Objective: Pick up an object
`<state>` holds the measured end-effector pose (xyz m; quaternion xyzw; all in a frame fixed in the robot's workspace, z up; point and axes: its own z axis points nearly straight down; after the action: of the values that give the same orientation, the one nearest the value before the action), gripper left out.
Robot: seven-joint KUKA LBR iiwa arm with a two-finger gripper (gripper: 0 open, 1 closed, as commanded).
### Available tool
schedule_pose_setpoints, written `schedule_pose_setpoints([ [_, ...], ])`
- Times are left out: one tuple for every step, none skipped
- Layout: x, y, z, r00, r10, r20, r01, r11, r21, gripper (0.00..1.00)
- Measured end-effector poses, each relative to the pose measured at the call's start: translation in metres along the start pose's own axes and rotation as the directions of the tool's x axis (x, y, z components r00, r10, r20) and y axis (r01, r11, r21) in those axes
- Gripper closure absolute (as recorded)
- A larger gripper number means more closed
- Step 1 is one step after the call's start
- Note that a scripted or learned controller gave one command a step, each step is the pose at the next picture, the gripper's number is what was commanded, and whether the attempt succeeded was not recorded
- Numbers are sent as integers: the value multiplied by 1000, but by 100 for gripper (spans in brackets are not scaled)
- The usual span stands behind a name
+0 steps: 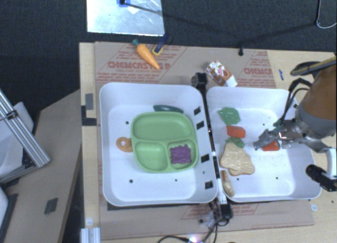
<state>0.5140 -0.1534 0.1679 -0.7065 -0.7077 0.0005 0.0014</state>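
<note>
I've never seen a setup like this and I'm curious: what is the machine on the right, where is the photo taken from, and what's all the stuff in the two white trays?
One camera looks down at a slant on a bench. The grey and orange shape at the right is a robot arm; its hand reaches into the right bin, low beside a small red piece. I can't tell whether it grips anything. That bin also holds toy food: a green leaf, a red-orange piece and a tan cracker-like shape. The left bin holds a green divided plate with purple grapes in one compartment, and a small orange ring beside it. Behind the bins lie a toy carrot and a small packet.
</note>
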Motion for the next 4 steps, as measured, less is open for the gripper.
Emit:
schedule_pose_setpoints([
  [-2, 2, 62, 1000, 1, 0, -1, 1000, 1, 0],
  [-2, 4, 82, 1000, 1, 0, -1, 1000, -5, 0],
  [-2, 6, 70, 1000, -1, 0, 1, 1000, -10, 100],
  [5, 15, 20, 1000, -4, 3, 4, 1000, -9, 100],
])
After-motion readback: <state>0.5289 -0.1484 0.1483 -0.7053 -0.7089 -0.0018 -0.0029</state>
